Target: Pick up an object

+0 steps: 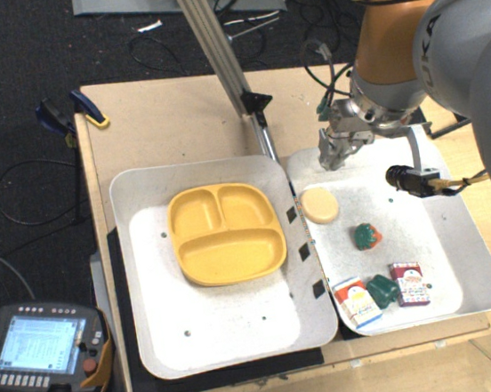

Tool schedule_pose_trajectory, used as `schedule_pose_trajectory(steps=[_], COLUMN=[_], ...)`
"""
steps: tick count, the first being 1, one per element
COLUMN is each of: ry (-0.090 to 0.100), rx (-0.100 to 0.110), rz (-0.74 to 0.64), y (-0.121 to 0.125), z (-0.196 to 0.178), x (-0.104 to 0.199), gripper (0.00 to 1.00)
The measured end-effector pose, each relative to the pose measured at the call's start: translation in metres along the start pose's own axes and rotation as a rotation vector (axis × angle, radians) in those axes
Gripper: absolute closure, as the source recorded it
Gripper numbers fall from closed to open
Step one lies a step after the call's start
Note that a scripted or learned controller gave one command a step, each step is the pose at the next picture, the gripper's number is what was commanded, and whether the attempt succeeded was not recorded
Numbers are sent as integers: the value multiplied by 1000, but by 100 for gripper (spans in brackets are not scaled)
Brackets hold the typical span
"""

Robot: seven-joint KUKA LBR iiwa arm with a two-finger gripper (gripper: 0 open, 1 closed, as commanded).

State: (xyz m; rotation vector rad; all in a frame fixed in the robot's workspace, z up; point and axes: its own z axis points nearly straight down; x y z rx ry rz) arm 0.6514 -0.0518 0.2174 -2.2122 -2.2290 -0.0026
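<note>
My gripper [334,156] hangs over the far left part of the right bin [466,233], above and slightly right of a pale tan round disc [320,205]. Nothing shows between its fingers. Further toward the front lie a small green and red toy [367,236], a dark green piece [383,290], a white and red carton [357,302] and a small red box [410,284].
A yellow divided tray [227,233] lies in the left bin [156,337]. A slanted metal pole [222,50] rises from between the bins at the back. A teach pendant [42,352] lies off the bench at front left. Cables trail behind.
</note>
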Motion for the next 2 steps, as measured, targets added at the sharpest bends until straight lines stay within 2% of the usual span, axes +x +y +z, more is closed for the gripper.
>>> schedule_pose_trajectory(steps=[1,2], ry=[0,-1], rx=[2,3], rz=[0,0], y=[-28,-46], z=[-9,-1], x=[55,109], gripper=[100,100])
